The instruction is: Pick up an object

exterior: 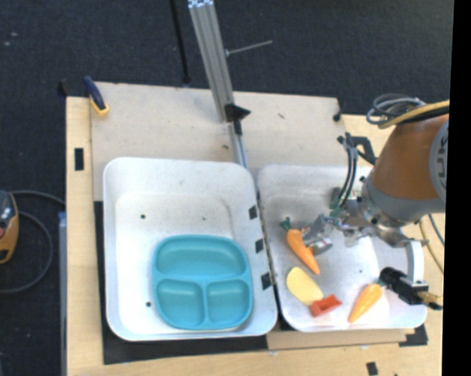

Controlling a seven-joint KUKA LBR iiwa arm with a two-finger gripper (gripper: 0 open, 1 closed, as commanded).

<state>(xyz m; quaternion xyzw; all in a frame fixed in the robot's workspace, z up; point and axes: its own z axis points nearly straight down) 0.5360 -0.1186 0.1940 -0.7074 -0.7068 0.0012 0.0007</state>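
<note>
Within the right bin (275, 194), a toy carrot (303, 250) lay slantwise, touching the gripper (320, 234); whether the claw was spread or pinching could not be told. Judged light, rigid, slick plastic; best taken across its thicker middle. Nearby: yellow lemon-like piece (303, 285), small red piece (325, 305), second carrot (366, 302). Left bin (128, 180) held a blue divided tray (203, 282). Arm's bulk hid the wrist detail.
</note>
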